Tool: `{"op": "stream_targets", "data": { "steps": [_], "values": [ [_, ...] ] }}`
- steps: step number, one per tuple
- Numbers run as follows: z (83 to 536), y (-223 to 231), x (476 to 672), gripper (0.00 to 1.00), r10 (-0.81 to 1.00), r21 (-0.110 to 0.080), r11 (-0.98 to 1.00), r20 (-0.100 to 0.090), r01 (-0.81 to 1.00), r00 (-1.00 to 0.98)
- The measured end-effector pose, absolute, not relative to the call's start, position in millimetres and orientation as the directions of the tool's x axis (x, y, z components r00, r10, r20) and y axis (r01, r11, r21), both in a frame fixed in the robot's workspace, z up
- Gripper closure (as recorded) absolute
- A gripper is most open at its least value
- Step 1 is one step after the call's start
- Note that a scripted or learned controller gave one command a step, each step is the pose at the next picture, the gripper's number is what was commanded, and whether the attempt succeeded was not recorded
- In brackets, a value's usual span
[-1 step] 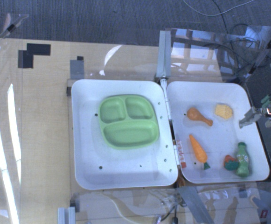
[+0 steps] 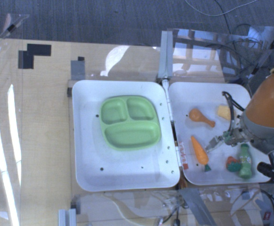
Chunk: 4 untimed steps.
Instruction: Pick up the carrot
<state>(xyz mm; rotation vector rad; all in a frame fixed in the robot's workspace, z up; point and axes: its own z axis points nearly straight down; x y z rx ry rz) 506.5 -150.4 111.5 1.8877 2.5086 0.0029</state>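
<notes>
Across the tabletop [image 2: 42, 126], the carrot [image 2: 199, 150] is lying untouched in the right bin [image 2: 193, 93], while the tool [image 2: 215, 143] is hovering just right of it, fingers apart and gripping nothing, so lifting remains.

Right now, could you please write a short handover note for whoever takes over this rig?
Tool: low over the right bin, fingers spread, nothing between them, just right of the carrot.
Carrot: lying flat in the right bin, near its left wall, untouched.
Also there: drumstick toy, yellow wedge, green bottle, red piece.
Left bin: holds a green divided plate.
Done: approach.
Left: grasp and lift the carrot.
</notes>
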Motion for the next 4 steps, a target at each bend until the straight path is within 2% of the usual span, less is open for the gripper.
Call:
{"op": "stream_targets", "data": {
  "steps": [1, 2, 3, 4],
  "values": [
    [96, -103, 505.1, 0.00, 0.761, 0.009, 0.648, -0.034, 0.761, -0.648],
    [105, -98, 507.5, 1.00, 0.759, 0.017, 0.651, -0.030, 0.759, -0.650],
    [184, -45, 506.7, 1.00, 0.999, 0.005, 0.041, -0.001, 0.999, -0.041],
    [183, 2, 487.9, 1.00, 0.993, 0.001, -0.121, 0.000, 0.993, 0.121]
  ]
}}
